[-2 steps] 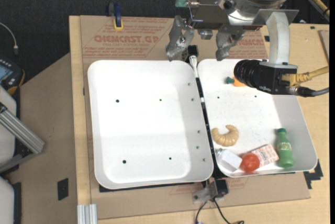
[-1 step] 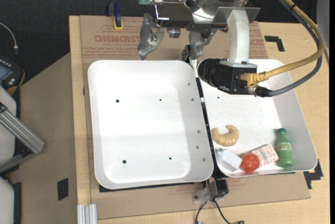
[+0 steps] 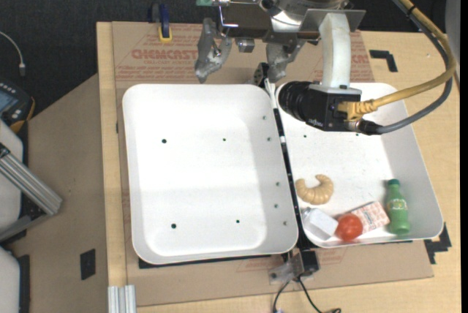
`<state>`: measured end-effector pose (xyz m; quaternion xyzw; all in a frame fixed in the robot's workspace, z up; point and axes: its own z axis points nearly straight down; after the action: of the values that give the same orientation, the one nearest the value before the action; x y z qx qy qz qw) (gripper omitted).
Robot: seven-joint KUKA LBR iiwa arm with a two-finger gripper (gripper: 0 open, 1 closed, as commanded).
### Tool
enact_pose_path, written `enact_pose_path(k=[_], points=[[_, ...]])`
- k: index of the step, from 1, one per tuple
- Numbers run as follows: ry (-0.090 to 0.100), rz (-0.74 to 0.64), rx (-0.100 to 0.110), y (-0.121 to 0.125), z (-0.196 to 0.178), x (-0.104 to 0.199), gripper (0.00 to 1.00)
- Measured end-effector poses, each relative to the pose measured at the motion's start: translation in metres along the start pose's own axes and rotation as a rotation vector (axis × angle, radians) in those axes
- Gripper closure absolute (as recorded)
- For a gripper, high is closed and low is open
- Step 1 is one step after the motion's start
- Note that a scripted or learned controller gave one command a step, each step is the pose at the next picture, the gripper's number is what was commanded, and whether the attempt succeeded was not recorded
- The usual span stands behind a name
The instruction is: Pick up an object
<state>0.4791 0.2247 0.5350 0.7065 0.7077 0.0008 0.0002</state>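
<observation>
Camera view: the gripper (image 3: 238, 59) is seen at 12 o'clock, above the far rim where the two bins meet, with its fingers (image 3: 208, 55) spread apart and nothing between them.

No object is held yet, so the step in hand is judged to be the approach. It would be done well by moving toward 5 o'clock, centring over one item, and descending straight with the jaws wide (the pile is tight, so an isolated piece is the safer pick).

The left bin (image 3: 146, 158) is shown bare white. The right bin (image 3: 420, 180) holds everything, clustered at its near end: a tan croissant-shaped piece (image 3: 316, 189), a red ball-like item (image 3: 349, 227) touching a white packet (image 3: 369, 216), and a green bottle (image 3: 397, 208) beside the right wall.

The counter (image 3: 117, 55) carries both bins.
</observation>
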Motion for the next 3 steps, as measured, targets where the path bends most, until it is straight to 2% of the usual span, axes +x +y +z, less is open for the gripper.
enact_pose_path(k=[3], points=[[0.000, 0.000, 0.001, 0.0000, 0.0000, -0.0001, 0.00]])
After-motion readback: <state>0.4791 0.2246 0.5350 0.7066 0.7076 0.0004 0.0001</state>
